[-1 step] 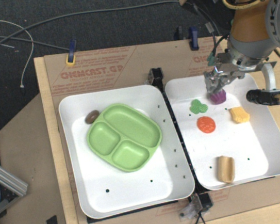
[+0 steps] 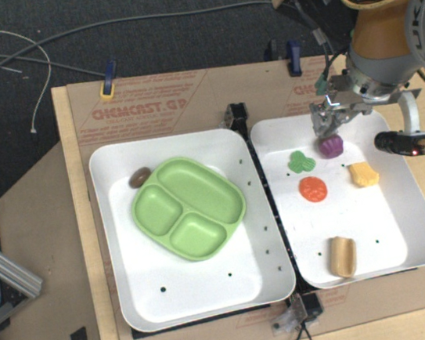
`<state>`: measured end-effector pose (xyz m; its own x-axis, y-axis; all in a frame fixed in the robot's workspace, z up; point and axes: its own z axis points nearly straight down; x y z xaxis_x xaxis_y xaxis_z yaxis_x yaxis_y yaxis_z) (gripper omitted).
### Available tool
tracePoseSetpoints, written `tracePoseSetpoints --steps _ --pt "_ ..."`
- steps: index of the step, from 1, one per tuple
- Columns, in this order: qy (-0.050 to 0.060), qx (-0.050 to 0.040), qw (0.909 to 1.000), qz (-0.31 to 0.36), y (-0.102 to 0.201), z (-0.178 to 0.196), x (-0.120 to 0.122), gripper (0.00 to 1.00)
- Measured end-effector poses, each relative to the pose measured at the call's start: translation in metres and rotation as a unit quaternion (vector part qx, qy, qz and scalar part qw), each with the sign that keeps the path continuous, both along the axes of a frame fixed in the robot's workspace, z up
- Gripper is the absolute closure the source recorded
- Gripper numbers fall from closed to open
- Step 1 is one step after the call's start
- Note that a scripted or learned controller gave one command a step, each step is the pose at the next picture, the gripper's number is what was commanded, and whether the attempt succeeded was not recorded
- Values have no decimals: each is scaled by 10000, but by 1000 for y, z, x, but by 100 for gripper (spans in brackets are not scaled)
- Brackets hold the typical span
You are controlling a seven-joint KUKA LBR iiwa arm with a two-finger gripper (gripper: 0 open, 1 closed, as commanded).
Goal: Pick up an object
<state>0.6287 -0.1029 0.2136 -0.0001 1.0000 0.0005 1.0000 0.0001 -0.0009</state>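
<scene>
Camera view: claw (image 2: pixel 329 133) poised directly over purple toy (image 2: pixel 331 146) in right bin (image 2: pixel 413 242), finger spread unclear; green toy (image 2: pixel 300 162) just left.

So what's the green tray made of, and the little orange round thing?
The green tray looks like moulded plastic: one even colour, soft sheen, rounded compartment walls. The orange round thing seems to be plastic or rubber toy food, matte and evenly coloured, though it is too small to be sure.
</scene>
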Motion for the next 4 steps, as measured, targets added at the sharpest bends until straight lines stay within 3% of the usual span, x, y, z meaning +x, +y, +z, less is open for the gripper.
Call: tracePoseSetpoints --steps 2,3,4 --pt "23 4 10000 -4 -5 -102 2 0" --pt "6 2 10000 -2 -5 -128 3 0" --pt "-29 0 10000 -2 -5 -114 5 100"
